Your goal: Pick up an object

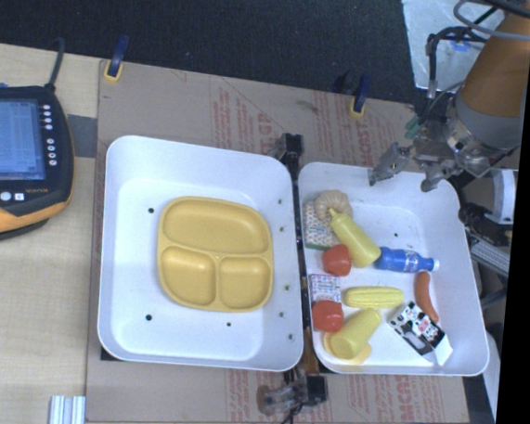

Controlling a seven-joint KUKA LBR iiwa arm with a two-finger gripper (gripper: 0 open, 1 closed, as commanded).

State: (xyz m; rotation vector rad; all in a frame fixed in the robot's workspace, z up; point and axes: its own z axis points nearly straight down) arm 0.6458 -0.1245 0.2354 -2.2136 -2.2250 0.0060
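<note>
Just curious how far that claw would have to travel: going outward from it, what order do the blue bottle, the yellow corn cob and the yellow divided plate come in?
From the gripper, fingers spread:
1. Blue plastic bottle, right bin, mid-right.
2. Yellow corn cob, right bin, lower down.
3. Yellow divided plastic plate, left bin's centre.

Light wooden tabletop (pixel 15 294) carries a brown cardboard sheet (pixel 210 108), held by clamps at its far edge. Two white bins, left bin (pixel 122 239) and right bin (pixel 466 300), sit side by side on the sheet. An orange-edged tablet (pixel 14 159) lies at left.
</note>
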